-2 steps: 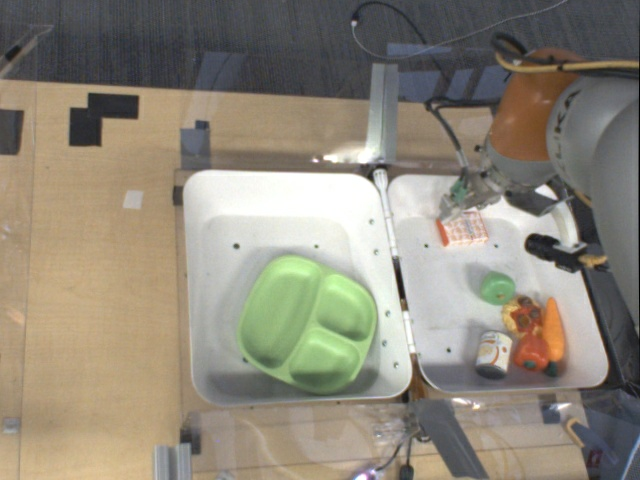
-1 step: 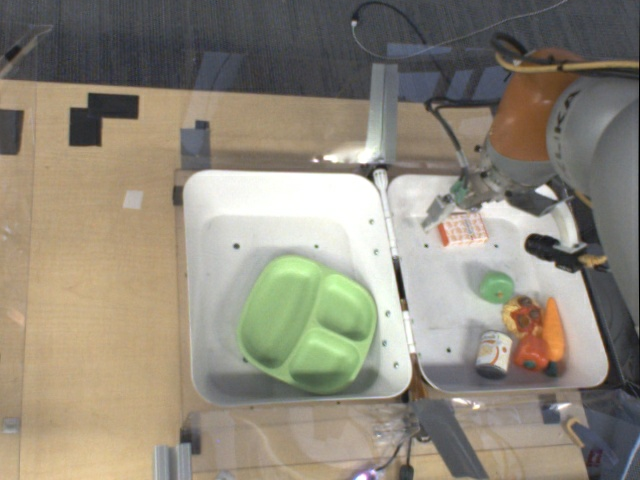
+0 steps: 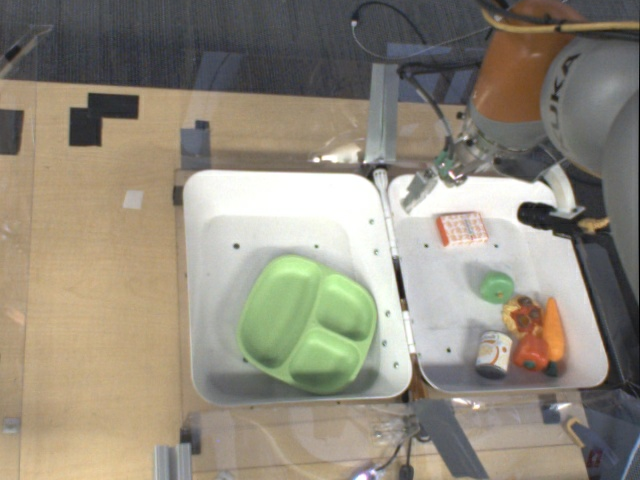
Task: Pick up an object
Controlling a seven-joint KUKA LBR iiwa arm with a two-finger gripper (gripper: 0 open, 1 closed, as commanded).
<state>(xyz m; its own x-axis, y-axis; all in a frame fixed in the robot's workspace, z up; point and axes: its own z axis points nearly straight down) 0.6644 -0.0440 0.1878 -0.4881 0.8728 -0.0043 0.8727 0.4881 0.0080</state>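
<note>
Camera view: pincer up at the far rim, objects waiting in the right bin

Starting on the left, pale wooden tabletop (image 3: 90, 298) stretches out with a few black square marks near its far edge. Next comes the left shallow white bin (image 3: 215, 228), and lying in it is a lime-green plastic divided plate (image 3: 308, 323) with three compartments, sitting toward the near right part of the bin, close to the wall shared with its neighbour.

Across that divide, the right shallow white bin (image 3: 440, 308) carries all the small items. A flat red-and-white patterned rectangular packet (image 3: 462, 229) lies near the far side. Below it sits a small round green object (image 3: 496, 287). Nearer still, a cluster: a small cylindrical can with a white label (image 3: 493, 354) at the near edge, just beside a red rounded toy piece (image 3: 532, 353), with a yellow-and-red speckled lump (image 3: 522, 314) above them and an orange carrot-shaped piece (image 3: 553, 328) along the right, touching the cluster.

And up top, the grey arm with its orange band (image 3: 520, 68) leans in from the right, the pincer (image 3: 425, 186) hanging over the far left corner of the right bin, by the rim. Its fingers look slightly spread with nothing between them. The packet lies just beside it, apart from the tips.
</note>
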